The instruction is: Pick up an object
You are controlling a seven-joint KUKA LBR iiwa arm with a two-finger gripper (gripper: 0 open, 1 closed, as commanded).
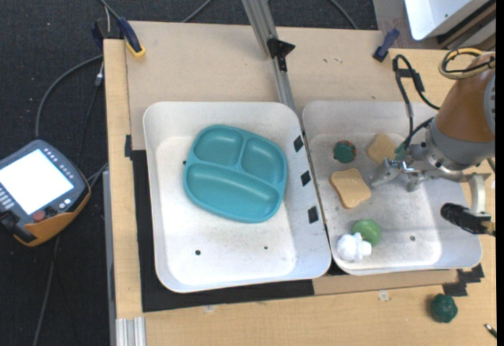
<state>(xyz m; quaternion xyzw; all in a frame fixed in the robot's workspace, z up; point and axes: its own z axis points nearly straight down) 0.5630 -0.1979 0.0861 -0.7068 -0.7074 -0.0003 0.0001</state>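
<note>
plainly, the tan bread slice (pixel 350 187) lies flat in the right bin (pixel 425 254); pincer (pixel 391 169) state cannot be told.

Left bin (pixel 169 258) holds teal divided plate (pixel 235 173); right bin (pixel 409 258) holds toast slice (pixel 350 187); gripper (pixel 394 171) beside toast slice.

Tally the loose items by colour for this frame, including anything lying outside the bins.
Teal: 1, divided plate
Green: 3, dark green piece, light green piece, dark green piece on the bench
Tan: 2, upper piece, lower piece
White: 1, small piece
Total: 7
</note>
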